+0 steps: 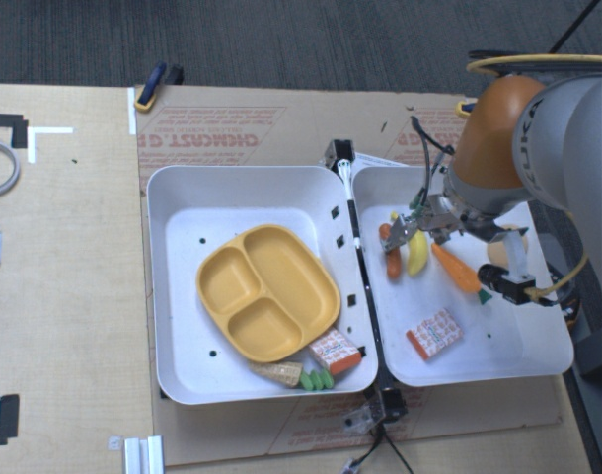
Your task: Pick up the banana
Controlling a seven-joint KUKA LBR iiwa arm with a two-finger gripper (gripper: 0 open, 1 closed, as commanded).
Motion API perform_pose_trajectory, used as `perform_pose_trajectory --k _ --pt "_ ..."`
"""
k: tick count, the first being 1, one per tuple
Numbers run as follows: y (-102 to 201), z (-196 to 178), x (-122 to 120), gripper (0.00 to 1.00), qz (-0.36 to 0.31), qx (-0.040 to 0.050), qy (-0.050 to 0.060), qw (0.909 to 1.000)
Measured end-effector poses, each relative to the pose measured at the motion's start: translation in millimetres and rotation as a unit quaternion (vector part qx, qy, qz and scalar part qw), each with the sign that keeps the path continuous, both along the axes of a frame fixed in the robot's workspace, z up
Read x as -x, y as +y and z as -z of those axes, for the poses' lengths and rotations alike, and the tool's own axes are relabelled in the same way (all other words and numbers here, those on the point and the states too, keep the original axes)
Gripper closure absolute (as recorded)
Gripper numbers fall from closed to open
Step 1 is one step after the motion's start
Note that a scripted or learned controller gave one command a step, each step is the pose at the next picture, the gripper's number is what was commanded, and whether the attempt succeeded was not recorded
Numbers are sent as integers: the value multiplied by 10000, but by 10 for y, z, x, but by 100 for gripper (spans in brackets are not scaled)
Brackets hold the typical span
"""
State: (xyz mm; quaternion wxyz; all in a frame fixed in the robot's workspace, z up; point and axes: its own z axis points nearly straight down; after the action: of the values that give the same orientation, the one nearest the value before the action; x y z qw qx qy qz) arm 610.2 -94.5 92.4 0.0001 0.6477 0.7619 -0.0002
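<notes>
A small yellow banana lies in the right bin, near its left wall. My gripper hangs right over the banana's upper end, its dark fingers pointing down at the fruit. A red-orange sausage-like piece lies just left of the banana. An orange carrot lies just to its right. The grey arm with its orange band comes in from the upper right and hides the bin's far right corner.
The right bin also holds a red-and-white packet and a dark green piece at the carrot's end. The left bin holds a yellow divided plate, a red box, a green item and a tan piece.
</notes>
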Motion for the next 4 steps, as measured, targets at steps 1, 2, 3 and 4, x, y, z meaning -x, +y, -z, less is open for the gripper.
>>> perform_pose_trajectory --k 1,2,3,4 --pt "-6 -114 -14 100 10 4 -21 10000" --pt "673 -998 -275 100 843 3 0 9964" --pt "673 -998 -274 0 840 3 1 9965" --pt "553 -999 82 0 134 1 4 9999"
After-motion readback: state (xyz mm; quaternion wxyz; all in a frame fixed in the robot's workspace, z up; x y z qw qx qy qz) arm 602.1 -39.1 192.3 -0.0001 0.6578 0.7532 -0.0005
